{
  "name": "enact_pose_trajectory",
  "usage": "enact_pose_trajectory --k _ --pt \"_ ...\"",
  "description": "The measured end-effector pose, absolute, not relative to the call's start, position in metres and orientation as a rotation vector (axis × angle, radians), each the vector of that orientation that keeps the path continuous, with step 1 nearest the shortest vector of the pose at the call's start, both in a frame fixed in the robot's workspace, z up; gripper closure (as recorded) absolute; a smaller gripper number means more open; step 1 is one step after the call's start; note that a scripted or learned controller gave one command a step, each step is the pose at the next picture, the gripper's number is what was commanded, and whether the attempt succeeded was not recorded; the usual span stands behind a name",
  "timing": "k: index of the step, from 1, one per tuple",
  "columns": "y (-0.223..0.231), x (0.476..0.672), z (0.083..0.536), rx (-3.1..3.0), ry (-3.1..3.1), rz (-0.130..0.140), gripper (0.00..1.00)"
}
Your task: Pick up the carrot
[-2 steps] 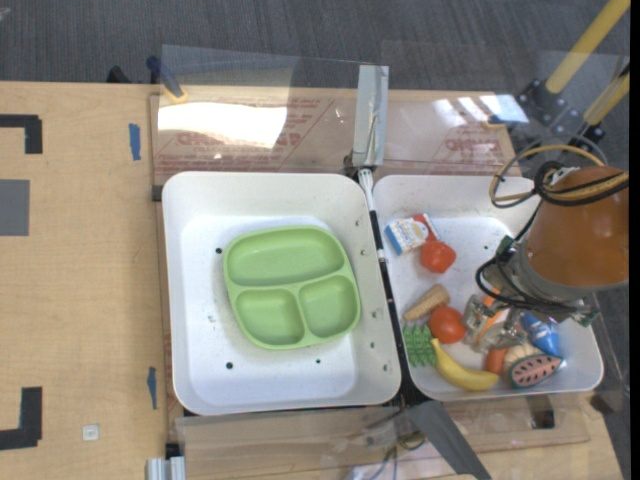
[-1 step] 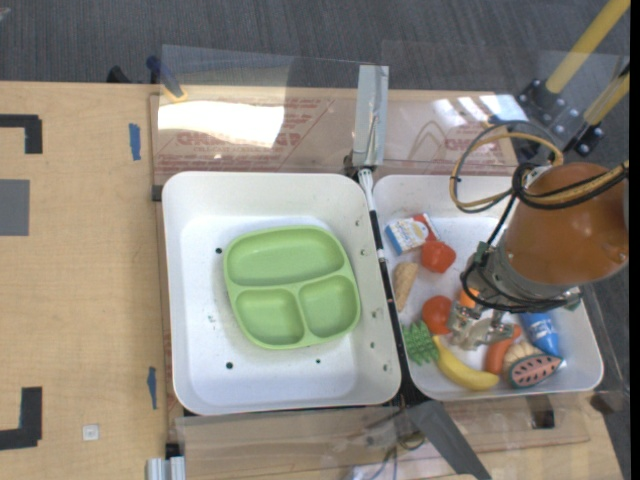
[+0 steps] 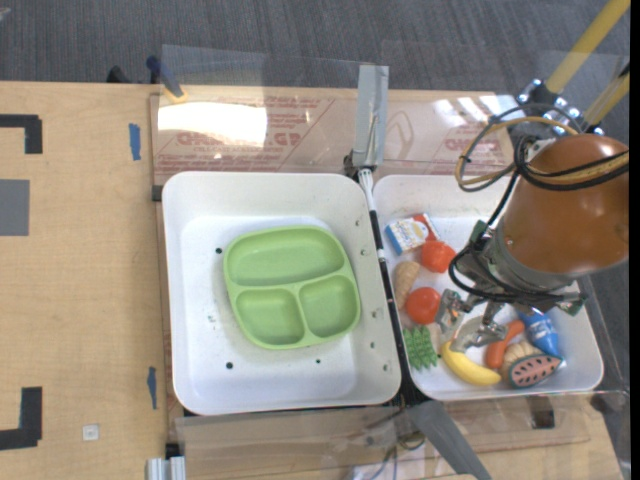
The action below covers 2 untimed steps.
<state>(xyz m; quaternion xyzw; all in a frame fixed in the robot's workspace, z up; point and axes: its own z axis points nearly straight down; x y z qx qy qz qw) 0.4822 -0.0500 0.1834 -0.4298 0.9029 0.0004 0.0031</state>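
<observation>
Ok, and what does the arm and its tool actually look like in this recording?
The arm shows as a bulky rounded orange-brown section, ringed below by a dark grey collar. Black cables loop over its top and left side. Beneath it the tool is a small cluster of silvery metal and dark parts. No lettering or markings can be made out on either.

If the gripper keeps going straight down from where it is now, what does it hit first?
Likely the carrot, the orange piece lying right under the gripper, beside the banana. Depth is hard to judge from this slanted view, so the banana could touch first.
</observation>
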Motion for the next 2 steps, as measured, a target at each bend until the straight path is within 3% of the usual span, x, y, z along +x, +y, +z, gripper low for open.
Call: enact_pose_trajectory --k 1,2 --pt "0.008 0.539 0.181 -1.564 2.72 0.007 1.0" --pt "0.055 0.565 0.182 -1.037 2.962 0.005 1.0"
